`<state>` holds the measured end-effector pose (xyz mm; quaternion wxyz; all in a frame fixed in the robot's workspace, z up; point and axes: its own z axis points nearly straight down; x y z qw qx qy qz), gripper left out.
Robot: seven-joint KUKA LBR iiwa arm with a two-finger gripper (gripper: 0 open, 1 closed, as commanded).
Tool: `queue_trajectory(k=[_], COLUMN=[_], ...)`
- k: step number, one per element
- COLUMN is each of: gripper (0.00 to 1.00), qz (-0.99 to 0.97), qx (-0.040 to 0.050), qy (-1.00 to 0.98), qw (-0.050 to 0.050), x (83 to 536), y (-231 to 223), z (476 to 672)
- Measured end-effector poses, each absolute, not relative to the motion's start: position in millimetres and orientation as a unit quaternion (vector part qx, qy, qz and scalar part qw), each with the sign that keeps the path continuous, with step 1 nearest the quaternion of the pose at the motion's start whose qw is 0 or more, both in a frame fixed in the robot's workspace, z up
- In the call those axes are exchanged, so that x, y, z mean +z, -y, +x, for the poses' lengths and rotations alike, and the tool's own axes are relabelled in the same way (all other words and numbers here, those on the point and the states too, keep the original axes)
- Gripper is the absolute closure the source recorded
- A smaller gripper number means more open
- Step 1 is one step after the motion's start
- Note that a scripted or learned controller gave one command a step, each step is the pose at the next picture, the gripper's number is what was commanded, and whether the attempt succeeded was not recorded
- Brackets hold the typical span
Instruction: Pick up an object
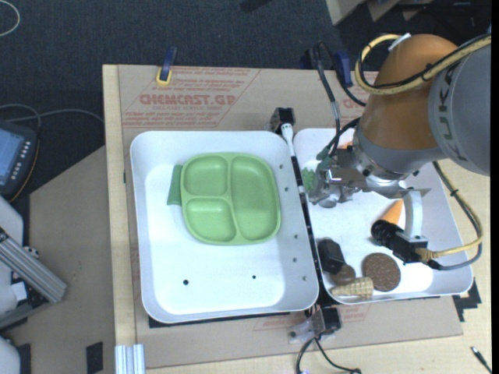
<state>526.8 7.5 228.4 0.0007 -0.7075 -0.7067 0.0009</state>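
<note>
Arm (405, 107) hides most of the right bin (448, 275); gripper (326, 187) sits low at its left wall, fingers' state impossible to tell; green tray (231, 198) fills the left bin (156, 232).

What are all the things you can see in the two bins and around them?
Left bin: one, white, left on the bench.
Right bin: one, white, beside it.
Divided plate: one, green, three compartments, in the left bin.
Brown disc: one, near front of the right bin.
Corn-like piece: one, pale yellow, front edge of the right bin.
Dark lump: one, black, left side of the right bin.
Orange piece: one, middle of the right bin.
Arm: one, grey and orange, over the right bin.
</note>
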Motion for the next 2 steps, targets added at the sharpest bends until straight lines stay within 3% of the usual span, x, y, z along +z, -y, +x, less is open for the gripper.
queue_trajectory(k=[2], gripper=[1.0], qz=[-0.707], qx=[-0.0001], qy=[0.707], qw=[0.0], x=[232.3], y=[-22.9], z=[521.9])
